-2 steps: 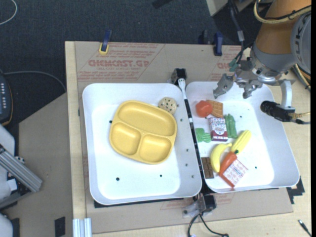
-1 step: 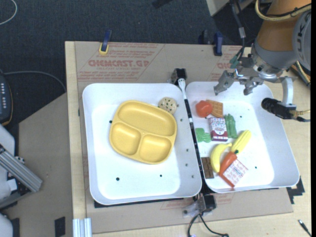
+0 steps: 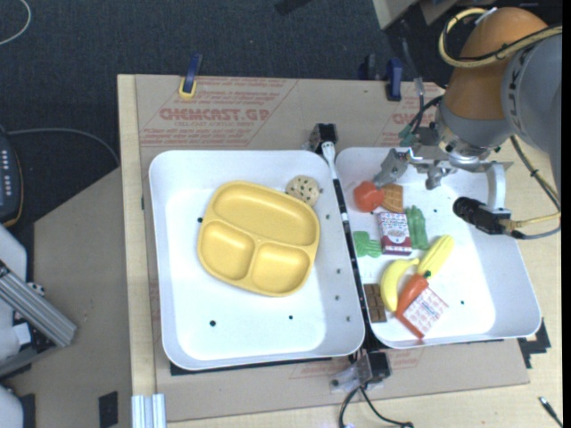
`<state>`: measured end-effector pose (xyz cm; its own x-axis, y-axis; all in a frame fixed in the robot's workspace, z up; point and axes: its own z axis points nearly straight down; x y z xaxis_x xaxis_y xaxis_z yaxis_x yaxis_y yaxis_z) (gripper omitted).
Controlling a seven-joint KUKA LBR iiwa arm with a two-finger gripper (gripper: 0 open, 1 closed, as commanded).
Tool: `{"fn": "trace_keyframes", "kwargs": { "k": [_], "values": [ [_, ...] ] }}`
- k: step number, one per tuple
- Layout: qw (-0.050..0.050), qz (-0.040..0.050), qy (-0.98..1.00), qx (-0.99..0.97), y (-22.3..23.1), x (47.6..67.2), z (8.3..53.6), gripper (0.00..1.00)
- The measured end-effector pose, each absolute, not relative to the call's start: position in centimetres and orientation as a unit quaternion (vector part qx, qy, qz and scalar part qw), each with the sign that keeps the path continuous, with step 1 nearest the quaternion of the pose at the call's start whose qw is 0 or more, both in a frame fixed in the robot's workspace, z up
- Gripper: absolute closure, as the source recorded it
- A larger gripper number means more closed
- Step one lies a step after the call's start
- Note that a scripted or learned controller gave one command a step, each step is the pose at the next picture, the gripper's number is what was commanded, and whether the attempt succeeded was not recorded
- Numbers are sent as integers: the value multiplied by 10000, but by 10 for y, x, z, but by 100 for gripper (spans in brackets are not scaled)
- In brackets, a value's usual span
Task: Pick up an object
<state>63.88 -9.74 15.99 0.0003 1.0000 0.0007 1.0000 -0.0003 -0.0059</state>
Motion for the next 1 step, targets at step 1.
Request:
{"fn": "trace_keyframes", "kwargs": {
  "k": [1],
  "values": [
    [30, 21, -7068, -7074, -104, 631, 104, 0]
  ]
}}
